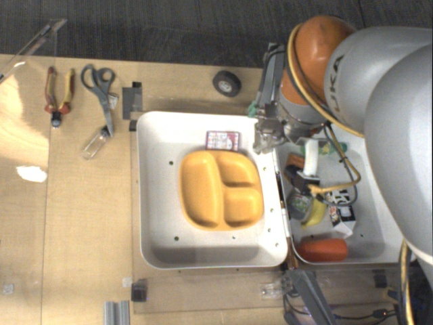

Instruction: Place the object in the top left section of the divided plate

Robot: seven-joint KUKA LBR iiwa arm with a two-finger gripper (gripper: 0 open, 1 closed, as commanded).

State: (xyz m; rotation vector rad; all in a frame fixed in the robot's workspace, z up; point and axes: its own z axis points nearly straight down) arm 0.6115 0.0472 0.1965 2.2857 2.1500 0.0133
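A yellow divided plate lies in the middle of the left bin, with one long section on its left and two smaller ones on its right. All its sections look bare. A small maroon and white packet lies flat just behind the plate, near the bin's far wall. My gripper hangs at the wall between the two bins, to the right of the packet and above the plate's far right corner. I see nothing held under it.
The right bin holds several items: a red oblong thing at the front, a yellow piece, a brown item and a black and white one. Scissors, pliers and a black roll lie on the bench.
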